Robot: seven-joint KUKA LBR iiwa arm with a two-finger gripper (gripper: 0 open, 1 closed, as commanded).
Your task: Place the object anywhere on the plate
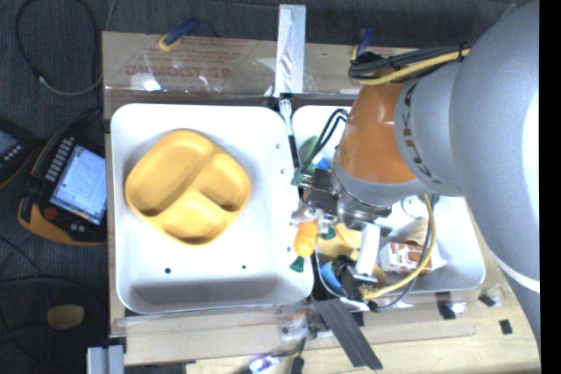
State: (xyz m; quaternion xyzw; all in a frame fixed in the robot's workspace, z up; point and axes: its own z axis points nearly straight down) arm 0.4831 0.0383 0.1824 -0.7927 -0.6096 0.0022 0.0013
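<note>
Grey arm looming large from the right, orange band bent low over the right bin. Gripper down among clutter at that bin's left edge, finger state impossible to tell. Small orange object just beside it, by the divider. Yellow sectioned plate sitting alone in the left bin.

Teach pendant beside bench.

Plate in left bin; arm over right bin.
</note>
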